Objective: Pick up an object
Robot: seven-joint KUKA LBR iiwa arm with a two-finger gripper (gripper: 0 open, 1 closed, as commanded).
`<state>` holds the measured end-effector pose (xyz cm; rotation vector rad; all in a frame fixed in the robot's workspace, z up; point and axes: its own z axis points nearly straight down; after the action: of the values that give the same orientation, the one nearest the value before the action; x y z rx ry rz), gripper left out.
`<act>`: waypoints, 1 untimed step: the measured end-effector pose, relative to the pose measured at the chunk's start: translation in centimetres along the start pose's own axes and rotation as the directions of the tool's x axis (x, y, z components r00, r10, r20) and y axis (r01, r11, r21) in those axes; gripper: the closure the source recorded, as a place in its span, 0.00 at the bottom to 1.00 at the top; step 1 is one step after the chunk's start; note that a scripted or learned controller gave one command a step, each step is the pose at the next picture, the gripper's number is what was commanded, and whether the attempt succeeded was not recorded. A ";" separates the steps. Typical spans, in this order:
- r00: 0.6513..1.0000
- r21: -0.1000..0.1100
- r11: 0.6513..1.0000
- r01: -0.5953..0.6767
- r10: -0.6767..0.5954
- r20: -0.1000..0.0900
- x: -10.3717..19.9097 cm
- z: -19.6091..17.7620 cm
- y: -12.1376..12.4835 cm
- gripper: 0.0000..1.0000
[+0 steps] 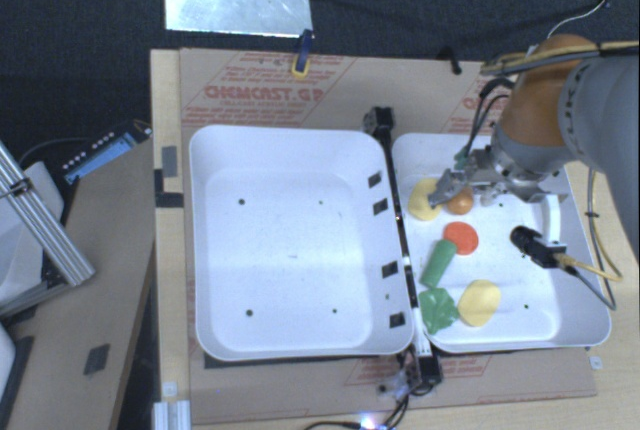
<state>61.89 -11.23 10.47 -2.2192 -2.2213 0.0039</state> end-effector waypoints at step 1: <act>1.000 -0.005 1.000 0.004 -0.004 0.000 1.2 2.1 1.8 0.00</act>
<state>63.65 -10.03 8.37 -2.2166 -2.2284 -0.0023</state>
